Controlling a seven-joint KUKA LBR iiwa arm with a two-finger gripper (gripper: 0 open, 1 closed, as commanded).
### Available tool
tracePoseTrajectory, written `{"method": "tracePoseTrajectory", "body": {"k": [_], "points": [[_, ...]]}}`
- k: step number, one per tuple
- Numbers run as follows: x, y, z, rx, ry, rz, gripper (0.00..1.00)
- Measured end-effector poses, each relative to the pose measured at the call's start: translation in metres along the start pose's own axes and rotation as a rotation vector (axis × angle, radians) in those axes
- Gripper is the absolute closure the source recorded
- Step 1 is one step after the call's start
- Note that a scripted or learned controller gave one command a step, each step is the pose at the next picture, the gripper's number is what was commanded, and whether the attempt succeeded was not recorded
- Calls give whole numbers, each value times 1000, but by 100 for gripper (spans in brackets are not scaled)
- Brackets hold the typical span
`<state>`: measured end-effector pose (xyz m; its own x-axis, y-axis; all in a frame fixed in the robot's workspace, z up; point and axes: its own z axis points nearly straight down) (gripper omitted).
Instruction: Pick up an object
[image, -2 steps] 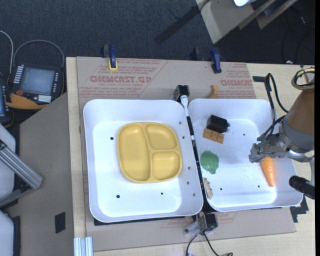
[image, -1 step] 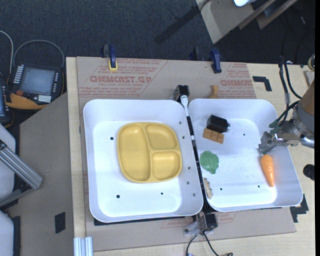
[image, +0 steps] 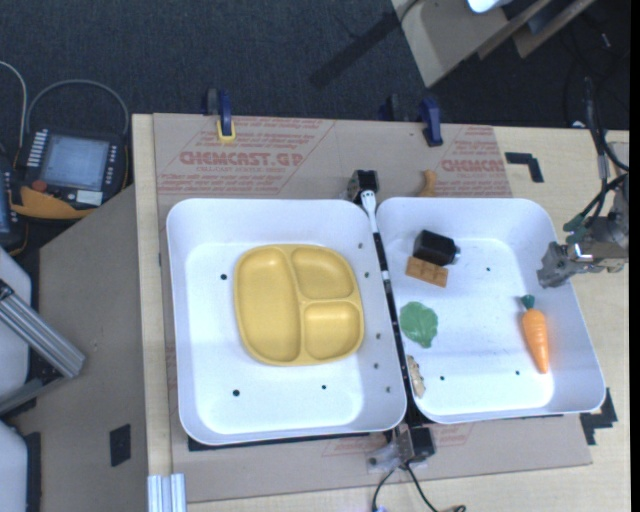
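From my camera above the bench, I see 2 shallow white bins side by side. The left bin (image: 200, 300) holds a yellow divided plate (image: 298, 303) with 3 compartments. The right bin (image: 570, 330) holds a carrot (image: 537, 338) near its right wall, a green leafy piece (image: 419, 324) at its left, plus a brown block (image: 427, 270) touching a black object (image: 436, 246). The gripper (image: 556, 264) sits at the right bin's right rim, above the carrot; I cannot tell its state.
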<state>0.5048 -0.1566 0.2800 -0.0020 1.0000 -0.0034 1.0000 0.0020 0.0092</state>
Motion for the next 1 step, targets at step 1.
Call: {"method": "tracePoseTrajectory", "body": {"k": [1], "points": [[54, 26, 15, 7, 3, -4, 100]]}}
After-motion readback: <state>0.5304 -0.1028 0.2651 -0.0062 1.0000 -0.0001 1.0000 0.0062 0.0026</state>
